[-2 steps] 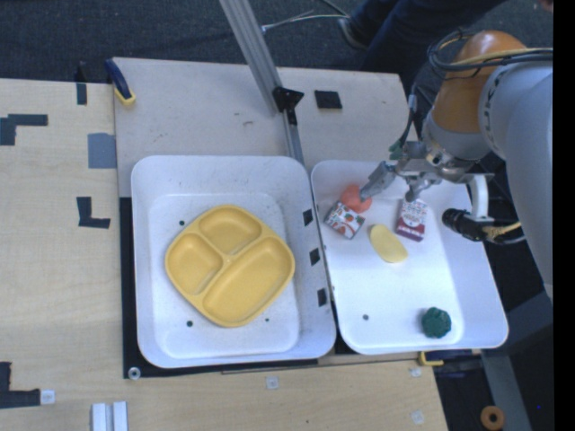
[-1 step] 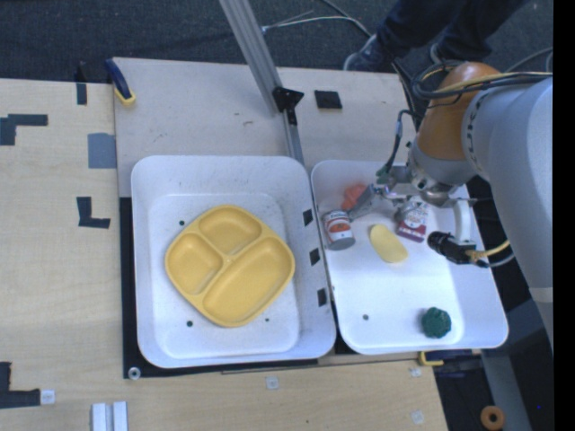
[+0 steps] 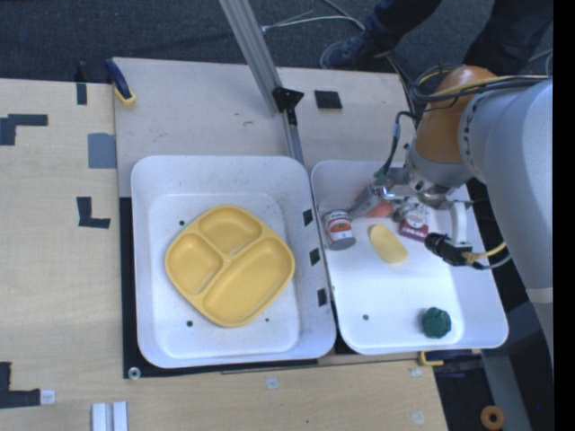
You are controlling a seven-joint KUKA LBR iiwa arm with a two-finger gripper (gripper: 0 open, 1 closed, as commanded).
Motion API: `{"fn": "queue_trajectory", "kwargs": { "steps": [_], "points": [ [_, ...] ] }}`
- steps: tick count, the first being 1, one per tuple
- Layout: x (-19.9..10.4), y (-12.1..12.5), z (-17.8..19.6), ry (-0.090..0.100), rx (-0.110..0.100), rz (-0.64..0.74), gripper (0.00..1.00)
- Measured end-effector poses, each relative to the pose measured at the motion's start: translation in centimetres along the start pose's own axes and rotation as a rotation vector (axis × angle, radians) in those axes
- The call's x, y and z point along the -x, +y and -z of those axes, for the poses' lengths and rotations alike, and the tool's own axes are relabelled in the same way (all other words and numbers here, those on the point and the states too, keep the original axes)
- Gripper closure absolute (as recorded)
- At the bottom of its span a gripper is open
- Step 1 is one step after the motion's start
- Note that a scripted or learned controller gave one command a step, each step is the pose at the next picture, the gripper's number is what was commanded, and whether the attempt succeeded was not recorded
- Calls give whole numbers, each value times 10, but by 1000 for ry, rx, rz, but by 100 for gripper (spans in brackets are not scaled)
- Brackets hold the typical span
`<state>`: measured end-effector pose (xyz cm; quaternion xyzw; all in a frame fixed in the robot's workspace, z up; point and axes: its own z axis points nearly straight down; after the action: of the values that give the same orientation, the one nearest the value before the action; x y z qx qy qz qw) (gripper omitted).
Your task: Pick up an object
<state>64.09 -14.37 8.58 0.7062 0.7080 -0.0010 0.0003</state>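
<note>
My gripper [image 3: 388, 201] is low in the back of the right bin [image 3: 467, 326], reaching in from the right under the grey arm with its orange band. Right at its tip lies a small orange-red object [image 3: 382, 210]. A small can with a red label [image 3: 339, 229] stands just left of it. A pale yellow oblong piece [image 3: 389, 243] lies in front of the gripper. Beside the wrist sits a red and white packet [image 3: 415, 230]. A dark green lump [image 3: 437, 322] rests in the front right corner of the bin.
The left bin [image 3: 148, 268] holds a yellow divided plate [image 3: 230, 265]. A slanted metal post [image 3: 260, 52] rises behind the bins. A black cable and connector [image 3: 449, 248] hang off the wrist over the right bin.
</note>
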Motion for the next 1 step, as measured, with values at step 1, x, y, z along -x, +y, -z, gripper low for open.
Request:
{"fn": "queue_trajectory", "kwargs": {
  "steps": [1],
  "points": [
    [0,1,12,-3,6,1,100]
  ]
}}
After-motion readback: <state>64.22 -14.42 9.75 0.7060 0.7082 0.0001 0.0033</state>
